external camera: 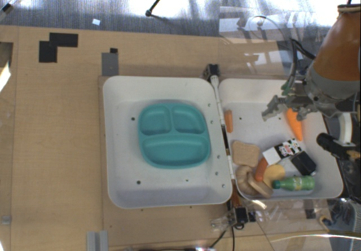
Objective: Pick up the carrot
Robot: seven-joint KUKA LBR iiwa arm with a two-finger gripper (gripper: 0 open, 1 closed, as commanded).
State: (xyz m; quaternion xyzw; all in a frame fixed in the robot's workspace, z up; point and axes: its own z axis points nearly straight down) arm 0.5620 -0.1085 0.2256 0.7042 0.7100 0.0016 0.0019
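The carrot (295,124) lies in the right bin (248,126), an orange taper pointing toward the near side. My gripper (289,108) hangs right over its thick upper end. The grey fingers (272,109) are spread wide, one on each side of that end. The gripper is open, and the fingers do not press the carrot. The wrist hides the carrot's top.
A small orange stick (228,120) rests by the divider between the bins. Near the carrot are a black-and-white box (286,149), a black block (304,163), a green bottle (293,183), a bread slice (245,153) and other play food. A teal divided plate (174,134) sits in the left bin (121,148).
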